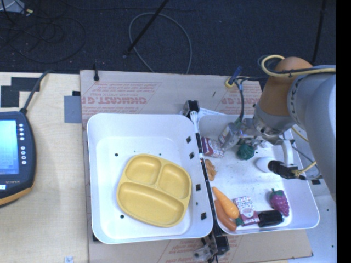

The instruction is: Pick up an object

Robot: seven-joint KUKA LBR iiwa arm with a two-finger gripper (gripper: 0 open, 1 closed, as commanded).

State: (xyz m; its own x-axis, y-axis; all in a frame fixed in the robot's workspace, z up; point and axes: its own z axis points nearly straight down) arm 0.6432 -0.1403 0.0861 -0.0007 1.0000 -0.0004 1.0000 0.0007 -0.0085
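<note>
My gripper (pixel 232 136) hangs low over the back of the right bin (pixel 307 219), at the end of the grey arm that comes in from the right. A small dark green object (pixel 245 152) lies just right of it and a little nearer the front, very close to it. A red and white packet (pixel 210 147) leans against the bin's left wall, just left of the gripper. Nothing is seen held.
At the front of the right bin lie an orange carrot (pixel 225 201), a pink and white packet (pixel 245 207), a black block (pixel 270 218) and purple grapes (pixel 279 202). A small orange-brown piece (pixel 209 170) sits by the left wall. The left bin (pixel 104 141) holds a yellow divided plate (pixel 155 189).
</note>
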